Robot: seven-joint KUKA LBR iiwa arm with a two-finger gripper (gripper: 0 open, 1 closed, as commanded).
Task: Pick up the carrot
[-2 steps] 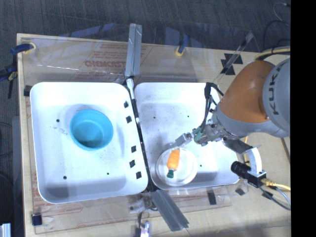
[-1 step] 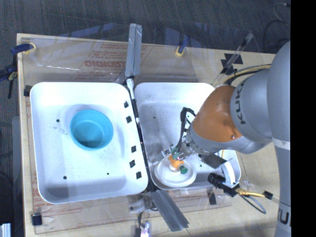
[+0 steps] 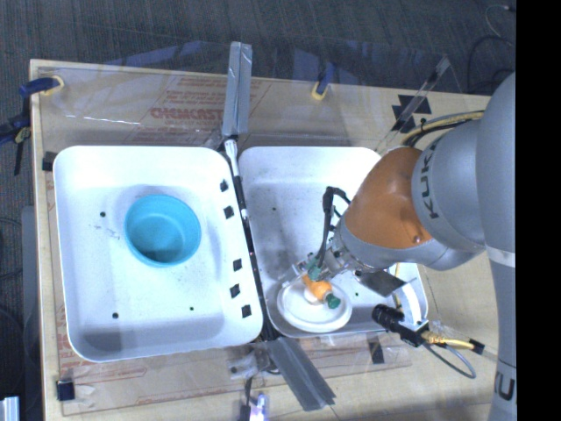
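The carrot (image 3: 317, 286) is showing as a small orange lump with a green tip at its lower right end, and it is lying on a white plate (image 3: 294, 310) directly under the claw (image 3: 316, 273), at the near edge of the right bin (image 3: 280, 191). The claw is hanging right over the orange piece, seemingly touching it, but the metal parts are crowding together there and whether the claw is released or clenched cannot be told from this slanted view. The carrot is looking smooth and toy-like, perhaps plastic. The plate beneath the claw is round, glossy and shallow, and its rim is sitting close to the bin's near wall. Above the claw, the arm (image 3: 456, 191) is bulging as a rounded grey shell with a glossy orange band (image 3: 390, 204), covering much of the bin's right side. Away to the left of the claw, across the divider where the two bins are meeting, a round blue bowl (image 3: 162, 228) is sitting open-side up in the left bin (image 3: 96, 323). Both bins are looking like thin white moulded plastic with rounded corners and faint scuffs. The freest floor is lying up and to the left of the claw; the near wall is hemming the plate in below.
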